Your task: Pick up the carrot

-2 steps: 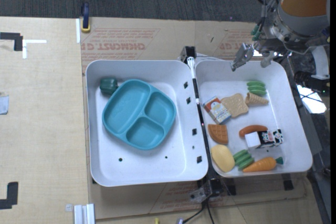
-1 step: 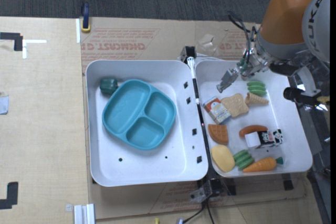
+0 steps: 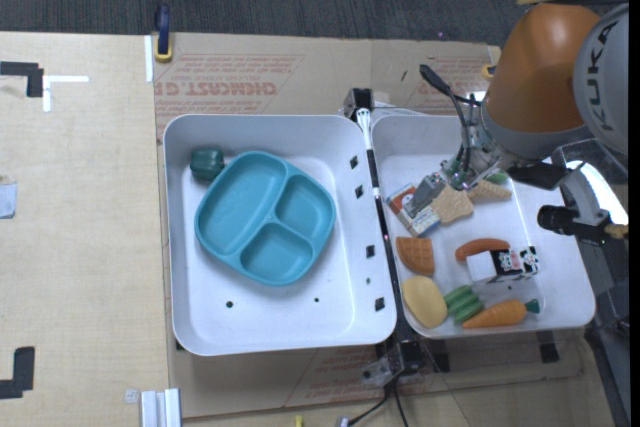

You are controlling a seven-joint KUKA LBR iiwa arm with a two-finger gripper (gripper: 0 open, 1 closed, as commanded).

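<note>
Gripper [image 3: 428, 202] sits at the far end of the right bin [image 3: 560, 318] from the carrot [image 3: 497, 315], and since I cannot tell if it holds anything, I worry it grabs the green toy [image 3: 462, 303] touching that carrot.

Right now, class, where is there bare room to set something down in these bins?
Left bin: bare floor below and right of the blue plate. Right bin is crowded: the carrot lies among other toy food at its front.

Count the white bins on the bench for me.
2: the left bin holding a blue plate, the right bin holding the toy food, including the carrot.
</note>
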